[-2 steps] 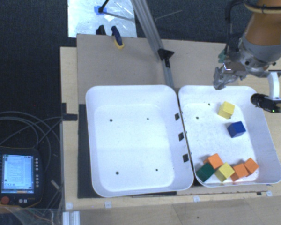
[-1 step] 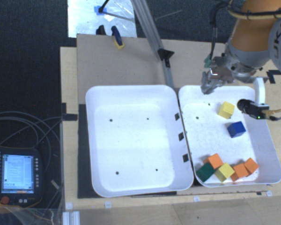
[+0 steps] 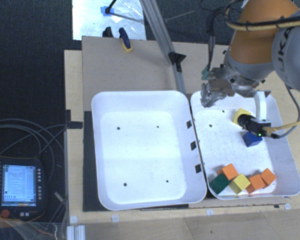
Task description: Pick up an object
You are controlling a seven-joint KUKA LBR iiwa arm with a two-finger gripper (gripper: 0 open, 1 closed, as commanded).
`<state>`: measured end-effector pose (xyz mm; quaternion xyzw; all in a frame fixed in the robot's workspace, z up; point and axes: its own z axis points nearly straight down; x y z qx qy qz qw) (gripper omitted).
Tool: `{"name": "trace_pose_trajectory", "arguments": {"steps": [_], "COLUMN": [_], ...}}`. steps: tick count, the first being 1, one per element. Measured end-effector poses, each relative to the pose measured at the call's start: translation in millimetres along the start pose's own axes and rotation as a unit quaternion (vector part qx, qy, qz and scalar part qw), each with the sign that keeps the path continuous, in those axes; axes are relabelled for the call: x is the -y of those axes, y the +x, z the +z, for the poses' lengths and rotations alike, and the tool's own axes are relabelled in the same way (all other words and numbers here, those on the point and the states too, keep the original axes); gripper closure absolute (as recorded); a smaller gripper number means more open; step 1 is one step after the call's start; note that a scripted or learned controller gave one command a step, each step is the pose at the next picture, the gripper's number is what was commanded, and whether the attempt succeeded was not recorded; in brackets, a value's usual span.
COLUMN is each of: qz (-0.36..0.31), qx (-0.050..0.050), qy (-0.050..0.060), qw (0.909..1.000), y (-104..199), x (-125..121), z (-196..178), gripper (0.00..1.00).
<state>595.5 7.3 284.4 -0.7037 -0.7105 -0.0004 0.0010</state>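
Two white bins (image 3: 140,101) on tan bench (image 3: 115,64); tool (image 3: 210,96) over right bin, grip state unclear.

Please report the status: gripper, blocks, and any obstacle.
Gripper over right bin, far-left corner; grip state unclear. Blue block mid-bin; orange, green, yellow blocks clustered at near edge. Nothing between gripper and blocks.

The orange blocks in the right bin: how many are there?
3. One orange block lies above the green block; one and one sit at the right end of the cluster near the bin's front. The arm may hide others.
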Motion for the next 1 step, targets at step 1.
{"name": "trace_pose_trajectory", "arguments": {"steps": [1], "qz": [-0.001], "qx": [0.000], "qy": [0.000], "qw": [1.0000], "y": [50.8], "x": [7.1], "z": [19.3], "gripper": [1.00]}}
